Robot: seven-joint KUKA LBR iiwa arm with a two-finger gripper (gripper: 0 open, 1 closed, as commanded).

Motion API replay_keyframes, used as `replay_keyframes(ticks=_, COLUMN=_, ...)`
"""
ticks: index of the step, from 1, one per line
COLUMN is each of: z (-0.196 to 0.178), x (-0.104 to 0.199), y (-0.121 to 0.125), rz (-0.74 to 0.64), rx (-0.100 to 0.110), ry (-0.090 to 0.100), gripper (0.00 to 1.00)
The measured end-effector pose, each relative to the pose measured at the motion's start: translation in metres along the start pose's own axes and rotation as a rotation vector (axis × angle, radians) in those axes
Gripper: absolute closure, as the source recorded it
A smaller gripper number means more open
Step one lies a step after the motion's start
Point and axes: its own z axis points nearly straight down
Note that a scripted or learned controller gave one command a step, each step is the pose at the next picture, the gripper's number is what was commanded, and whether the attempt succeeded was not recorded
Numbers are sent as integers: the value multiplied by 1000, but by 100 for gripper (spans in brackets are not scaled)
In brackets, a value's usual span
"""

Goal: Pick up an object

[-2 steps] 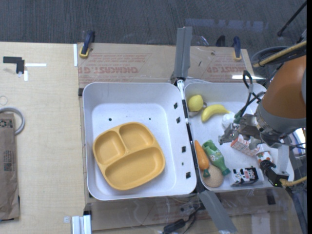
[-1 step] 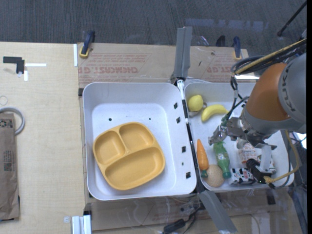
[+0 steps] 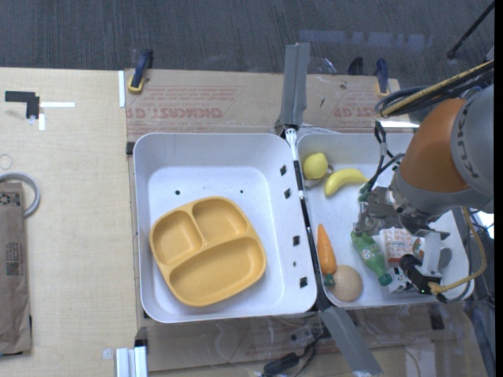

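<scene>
Green bottle (image 3: 370, 258): lying tilted in the right bin (image 3: 346, 141), just below my gripper (image 3: 368, 220). Whether my gripper is open, or has hold of anything, I cannot tell.
Carrot (image 3: 325, 249): left of the bottle, by the divider.
Tan ball (image 3: 346, 283): below the carrot.
Banana (image 3: 343, 181), lemon (image 3: 315, 166): top of that bin.
Yellow divided plate (image 3: 207, 249): left bin (image 3: 157, 163).

- Brown paper bag (image 3: 13, 265) — flat at bench's left edge.
- Blue clamps (image 3: 141, 67) on cardboard backing (image 3: 212, 104) — behind the bins.
</scene>
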Motion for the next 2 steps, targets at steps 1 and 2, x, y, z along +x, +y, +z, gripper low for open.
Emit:
replay_keyframes(ticks=1, z=-74, x=44, y=67, rz=32, rx=-3, ry=0, gripper=100)
replay_keyframes(ticks=2, z=-74, x=60, y=2, rz=-397, rx=-2, ry=1, gripper=100)
